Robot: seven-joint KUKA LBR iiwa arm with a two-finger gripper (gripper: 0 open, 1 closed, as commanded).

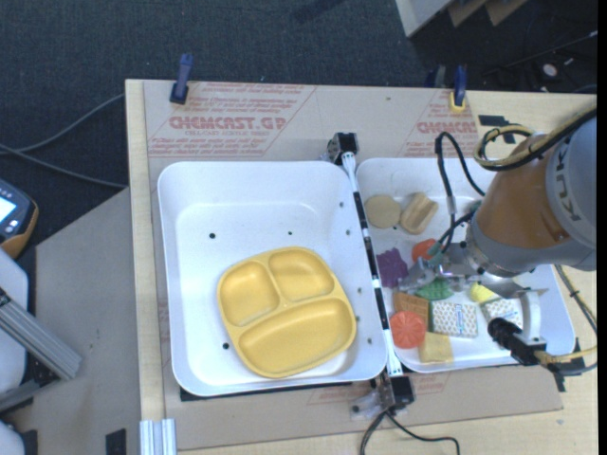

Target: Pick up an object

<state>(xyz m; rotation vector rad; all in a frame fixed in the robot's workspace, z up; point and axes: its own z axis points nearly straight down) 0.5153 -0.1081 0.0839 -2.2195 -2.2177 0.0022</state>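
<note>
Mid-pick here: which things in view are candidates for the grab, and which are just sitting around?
Job:
gripper over the right bin
green piece
purple piece
red round piece
two tan pieces
patterned packet

Lying about:
yellow divided plate in the left bin
blue clamps

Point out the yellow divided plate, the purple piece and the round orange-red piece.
yellow divided plate (285, 313), camera view, its middle ridge.
purple piece (390, 265), camera view, its middle.
round orange-red piece (408, 329), camera view, centre of its face.
</note>
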